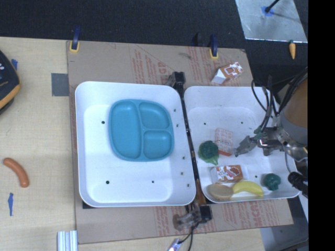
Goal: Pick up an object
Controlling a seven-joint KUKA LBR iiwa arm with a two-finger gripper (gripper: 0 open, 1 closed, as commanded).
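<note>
So far nothing has been lifted, judging by how things lie. The grey two-finger gripper (246, 147) hangs over the right-hand shallow white bin (209, 101), reaching in from the right, its dark fingers pointing left. They seem to stand a little apart with nothing between them, though at this size that is hard to be sure of.

Every candidate sits on the bin floor. The dark green broccoli-shaped toy (208, 150) lies just left of the fingertips, with a small white and red packet (224, 137) beside it on the far side. Nearer, along the bin's near wall, lie a brown and white snack packet (227, 173), a yellow plastic banana (247, 188) and a small round green toy (271, 181).

The left-hand white bin (89, 140) holds a blue divided plastic plate (140, 129).

What remains, I judge, is the whole grasp: descend, close and lift.
</note>
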